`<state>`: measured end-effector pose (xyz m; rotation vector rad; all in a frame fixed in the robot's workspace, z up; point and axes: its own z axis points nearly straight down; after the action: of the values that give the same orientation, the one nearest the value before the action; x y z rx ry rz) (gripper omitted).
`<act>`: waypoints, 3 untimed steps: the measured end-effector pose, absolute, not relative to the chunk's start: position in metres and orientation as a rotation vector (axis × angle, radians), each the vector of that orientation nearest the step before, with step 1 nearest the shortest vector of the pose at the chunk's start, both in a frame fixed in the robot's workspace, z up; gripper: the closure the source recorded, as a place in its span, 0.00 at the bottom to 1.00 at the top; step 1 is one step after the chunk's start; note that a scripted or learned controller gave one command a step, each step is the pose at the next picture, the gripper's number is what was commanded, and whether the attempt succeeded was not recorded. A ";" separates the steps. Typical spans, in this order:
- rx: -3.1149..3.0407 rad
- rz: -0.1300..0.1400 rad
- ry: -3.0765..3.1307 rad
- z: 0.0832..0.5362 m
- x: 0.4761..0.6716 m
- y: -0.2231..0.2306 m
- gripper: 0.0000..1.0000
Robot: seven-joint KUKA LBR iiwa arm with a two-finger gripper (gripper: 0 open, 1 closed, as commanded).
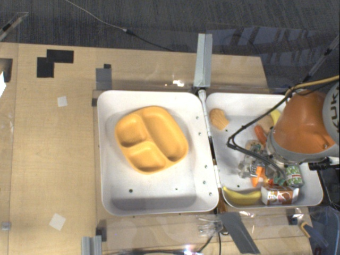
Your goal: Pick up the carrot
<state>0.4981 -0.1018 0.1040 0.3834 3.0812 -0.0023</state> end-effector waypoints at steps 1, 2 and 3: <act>0.757 0.003 3.041 0.108 0.489 -0.086 1.00; 0.908 0.006 2.986 0.280 0.524 -0.081 1.00; 0.714 0.005 3.041 0.091 0.506 -0.099 1.00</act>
<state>0.5062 -0.0990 0.0909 0.7139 3.0412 0.0045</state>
